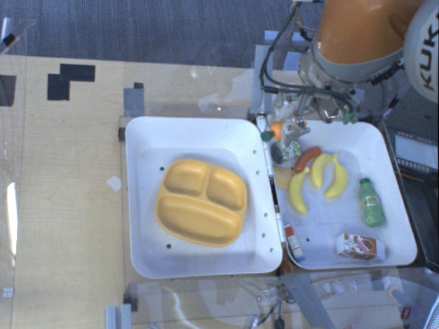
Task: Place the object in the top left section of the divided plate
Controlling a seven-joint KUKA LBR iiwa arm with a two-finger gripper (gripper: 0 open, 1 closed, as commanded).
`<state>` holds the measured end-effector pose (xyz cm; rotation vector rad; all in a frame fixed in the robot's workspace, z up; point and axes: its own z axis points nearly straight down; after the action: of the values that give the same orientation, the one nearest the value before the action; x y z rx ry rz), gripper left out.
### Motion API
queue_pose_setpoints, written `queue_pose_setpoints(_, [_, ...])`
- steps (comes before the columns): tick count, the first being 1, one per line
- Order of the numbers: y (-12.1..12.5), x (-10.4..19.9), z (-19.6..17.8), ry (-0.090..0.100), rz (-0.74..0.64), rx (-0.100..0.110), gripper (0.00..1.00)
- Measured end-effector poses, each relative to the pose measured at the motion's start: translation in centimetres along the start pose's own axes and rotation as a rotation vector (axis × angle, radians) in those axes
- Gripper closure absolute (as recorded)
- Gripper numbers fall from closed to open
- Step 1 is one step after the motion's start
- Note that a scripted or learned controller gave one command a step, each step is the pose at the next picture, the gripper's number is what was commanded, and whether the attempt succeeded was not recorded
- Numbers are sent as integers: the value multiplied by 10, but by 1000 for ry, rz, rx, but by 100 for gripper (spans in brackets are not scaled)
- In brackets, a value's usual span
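I saw the grey-orange arm (363, 19) reaching down over the right white bin (394, 184), tool (291, 137) near a red sausage (308, 157); its grip state I couldn't tell, fingertips cluttered.

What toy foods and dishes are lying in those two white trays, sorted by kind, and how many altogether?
Divided plate: 1
Banana bunch: 1
Sausage: 1
Green bottle: 1
Carton: 1
Small orange piece, kind unclear: 1
Total: 6
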<state>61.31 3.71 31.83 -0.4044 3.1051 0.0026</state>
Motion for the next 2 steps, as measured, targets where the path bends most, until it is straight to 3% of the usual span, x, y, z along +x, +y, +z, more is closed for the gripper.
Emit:
queue_pose_setpoints(1, [-51,57,74,7,-313,-1,100])
queue_pose_setpoints(2, [-16,10,-7,-2,-559,-1,100])
